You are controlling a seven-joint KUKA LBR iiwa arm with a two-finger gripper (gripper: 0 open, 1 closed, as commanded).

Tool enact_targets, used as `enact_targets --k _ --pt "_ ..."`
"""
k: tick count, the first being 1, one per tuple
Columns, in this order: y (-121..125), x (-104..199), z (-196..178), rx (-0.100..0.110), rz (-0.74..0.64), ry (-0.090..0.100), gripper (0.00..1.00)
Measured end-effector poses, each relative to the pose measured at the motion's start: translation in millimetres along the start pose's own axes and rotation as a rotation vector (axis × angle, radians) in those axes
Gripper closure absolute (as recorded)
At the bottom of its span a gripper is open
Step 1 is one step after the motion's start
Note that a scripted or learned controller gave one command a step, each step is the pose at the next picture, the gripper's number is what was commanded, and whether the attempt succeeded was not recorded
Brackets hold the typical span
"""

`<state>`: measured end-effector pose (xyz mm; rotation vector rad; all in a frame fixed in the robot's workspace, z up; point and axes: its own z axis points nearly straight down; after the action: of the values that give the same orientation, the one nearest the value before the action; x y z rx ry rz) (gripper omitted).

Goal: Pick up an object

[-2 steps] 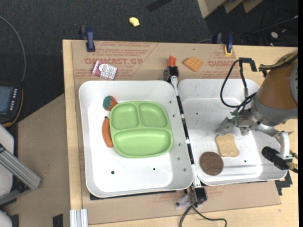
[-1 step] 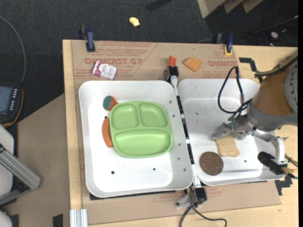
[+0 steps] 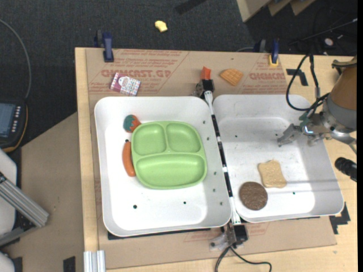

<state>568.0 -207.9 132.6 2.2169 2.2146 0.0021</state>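
While the jaws [image 3: 296, 134] hang spread wide, the bread slice [image 3: 272, 173] lies apart below them.

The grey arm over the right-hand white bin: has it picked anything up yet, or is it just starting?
Nothing looks picked up yet. The two-finger gripper hangs over bare floor of the right white bin, nothing between its fingers. The tan bread-like slice and the round brown patty lie nearer the front. In hand: only the approach. Left: reach one item, grip it, lift.
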Motion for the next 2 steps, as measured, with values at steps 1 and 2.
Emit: enact_targets --k 1,2 --pt "-43.2 48.4 28.2 0.013 -0.003 0.009 0.00" --pt "-24.2 17.3 -1.0 0.001 0.000 0.001 0.00"
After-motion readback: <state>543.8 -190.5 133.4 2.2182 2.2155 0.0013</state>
